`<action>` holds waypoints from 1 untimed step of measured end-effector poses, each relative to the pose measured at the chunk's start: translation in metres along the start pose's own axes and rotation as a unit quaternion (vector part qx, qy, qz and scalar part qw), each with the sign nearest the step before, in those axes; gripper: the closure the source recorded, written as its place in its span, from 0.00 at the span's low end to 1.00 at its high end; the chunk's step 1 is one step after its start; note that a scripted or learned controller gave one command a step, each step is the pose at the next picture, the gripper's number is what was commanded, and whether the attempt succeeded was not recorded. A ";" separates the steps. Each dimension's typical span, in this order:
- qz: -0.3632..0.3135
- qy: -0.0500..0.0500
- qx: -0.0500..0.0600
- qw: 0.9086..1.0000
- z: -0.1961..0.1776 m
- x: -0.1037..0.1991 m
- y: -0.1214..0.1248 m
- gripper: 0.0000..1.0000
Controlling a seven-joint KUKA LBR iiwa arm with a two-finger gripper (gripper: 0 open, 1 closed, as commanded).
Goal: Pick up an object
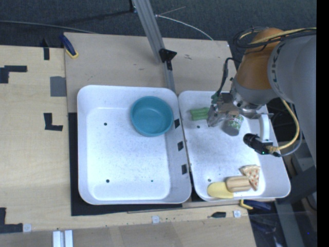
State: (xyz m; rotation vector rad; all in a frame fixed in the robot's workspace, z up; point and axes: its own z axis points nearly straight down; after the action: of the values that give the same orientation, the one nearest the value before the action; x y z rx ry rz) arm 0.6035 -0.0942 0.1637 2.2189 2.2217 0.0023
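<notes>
A pale wooden worktop (113, 55) carries two shallow white plastic bins side by side on a black mat, with dark carpeted floor beyond its far edge. Strips of black tape mark the worktop on the left, and a slanted grey metal pole (149, 27) comes down from the far side to the gap between the bins.

The grey arm with its orange band (257, 66) reaches in from the right and bends down over the far part of the right bin (205, 153). Its claw (218, 115) hangs low over that bin's far end, pointed downward. Whether the claw is released or clenched cannot be told from this view.

Just left of the claw lies a small green oblong object (198, 114), touching or nearly touching it. Just right of the claw, partly under the wrist, sits a small round grey-green object (232, 124), too blurred to name.

In the near right corner of the right bin lie a yellow rounded object (220, 190), a tan sausage-shaped object (238, 183) resting against it, and a slice-shaped piece like pizza (252, 174) beside that.

The left bin (97, 153) holds a round blue plastic bowl (151, 116) near its far right corner, upright, well apart from the claw.
</notes>
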 end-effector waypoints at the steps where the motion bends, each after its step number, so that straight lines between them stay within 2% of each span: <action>1: 0.000 0.000 -0.002 1.000 -0.062 0.002 0.006 1.00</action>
State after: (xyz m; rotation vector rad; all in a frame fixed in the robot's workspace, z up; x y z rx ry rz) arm 0.6096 -0.0918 0.2260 2.2161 2.2205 0.0052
